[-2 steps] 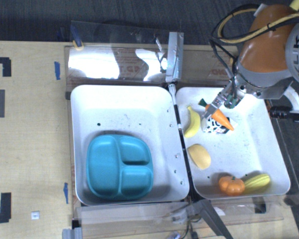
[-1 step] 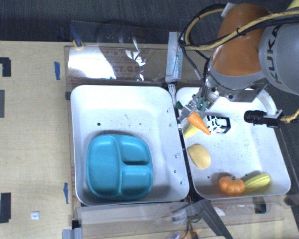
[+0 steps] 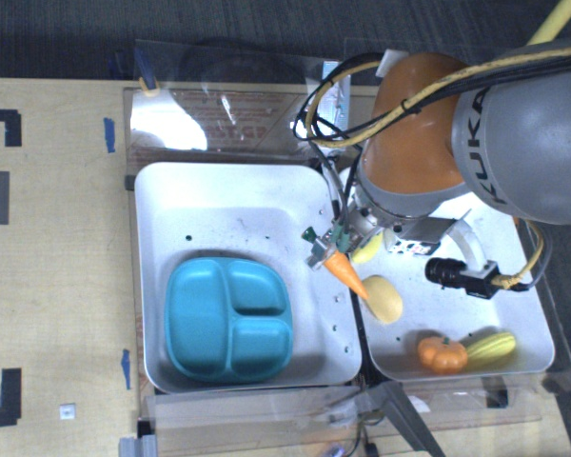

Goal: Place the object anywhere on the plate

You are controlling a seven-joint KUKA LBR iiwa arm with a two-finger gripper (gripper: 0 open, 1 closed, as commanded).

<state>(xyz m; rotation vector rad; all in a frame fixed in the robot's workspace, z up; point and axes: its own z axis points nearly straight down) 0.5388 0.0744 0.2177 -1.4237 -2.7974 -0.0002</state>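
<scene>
A blue plate (image 3: 230, 314) with three compartments lies in the left bin (image 3: 219, 198), toward its front. My gripper (image 3: 337, 241) hangs over the divider between the two bins, under the orange wrist band. An orange carrot (image 3: 344, 271) with a green top sits between its fingers by its leafy end, and its tip slants down to the right over the divider. The gripper is shut on it. The carrot is to the right of the plate, apart from it.
In the right bin (image 3: 533, 350) lie a pale yellow rounded piece (image 3: 385, 299) just under the carrot's tip, a small yellow item (image 3: 367, 248) by the gripper, an orange pumpkin-like toy (image 3: 441, 353) and a yellow-green one (image 3: 491, 347). A black cable fitting (image 3: 457, 274) hangs off the wrist.
</scene>
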